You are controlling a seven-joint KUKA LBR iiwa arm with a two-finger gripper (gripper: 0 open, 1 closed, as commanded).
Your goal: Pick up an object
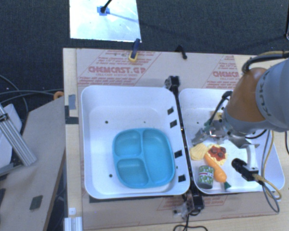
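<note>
The toys (209,161) lie packed touching in the right bin (278,177) just under the jaws (205,133), whose opening I cannot tell, so a grab may snag two or slip.

Left bin (98,109) carries a blue divided plate (143,158), sitting toward its 5 o'clock corner. Both bins rest on a cardboard sheet (115,69) with red print. At 12 o'clock of that sheet, a yellow and blue clip (134,52) touches the lower edge of a shiny metal panel (103,20). At 9 o'clock, a metal rail (12,134) leans across a side table (38,143).
</note>
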